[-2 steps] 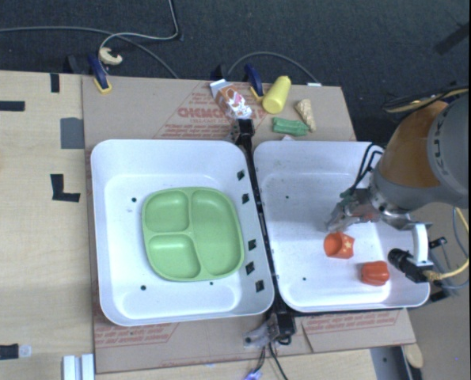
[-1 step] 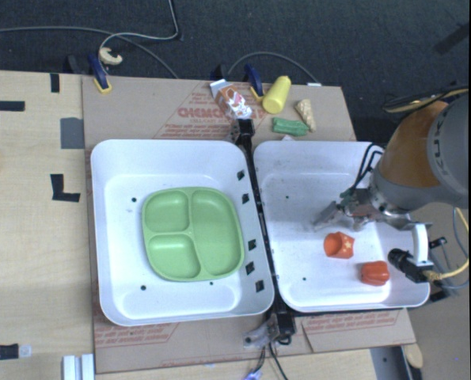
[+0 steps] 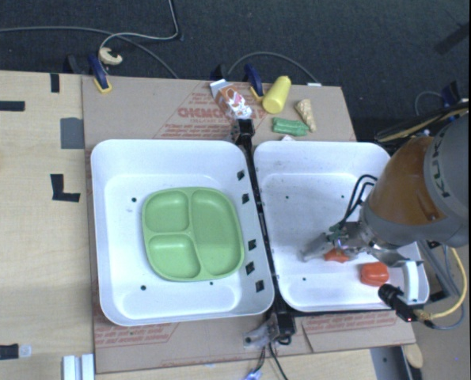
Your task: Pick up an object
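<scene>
Fingers of the gripper [image 3: 320, 248] point toward nine o'clock, low in the right bin [image 3: 298, 172]; whether they are spread or pinching, I cannot tell. At their four o'clock lies an orange object [image 3: 374, 273], near, with a smaller orange piece [image 3: 336, 254] just beside them.

light wood surface [image 3: 29, 236] with black tape marks, brown cardboard sheet [image 3: 195, 109] laid over it. dark carpet floor [image 3: 314, 22] at the far side, thin cables [image 3: 172, 22] trailing across it. even, flat light.
</scene>
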{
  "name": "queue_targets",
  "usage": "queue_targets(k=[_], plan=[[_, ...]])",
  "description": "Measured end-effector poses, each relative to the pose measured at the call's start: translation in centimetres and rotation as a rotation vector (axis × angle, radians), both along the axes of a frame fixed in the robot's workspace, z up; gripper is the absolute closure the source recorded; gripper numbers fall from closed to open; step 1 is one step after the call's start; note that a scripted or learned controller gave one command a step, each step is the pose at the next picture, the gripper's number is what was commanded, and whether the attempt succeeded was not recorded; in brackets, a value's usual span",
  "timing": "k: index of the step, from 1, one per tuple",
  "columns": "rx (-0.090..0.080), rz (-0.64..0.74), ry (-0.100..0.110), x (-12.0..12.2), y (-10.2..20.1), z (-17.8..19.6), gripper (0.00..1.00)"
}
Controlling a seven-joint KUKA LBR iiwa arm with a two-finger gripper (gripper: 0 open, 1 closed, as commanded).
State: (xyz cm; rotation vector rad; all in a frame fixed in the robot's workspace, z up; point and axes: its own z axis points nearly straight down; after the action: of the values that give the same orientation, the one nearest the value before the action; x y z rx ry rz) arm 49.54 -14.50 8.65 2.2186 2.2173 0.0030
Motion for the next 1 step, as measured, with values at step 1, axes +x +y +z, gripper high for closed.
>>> queue_targets(k=[1], plan=[[-0.001, -0.001, -0.001, 0.06, -0.06, 0.99, 1.0]])
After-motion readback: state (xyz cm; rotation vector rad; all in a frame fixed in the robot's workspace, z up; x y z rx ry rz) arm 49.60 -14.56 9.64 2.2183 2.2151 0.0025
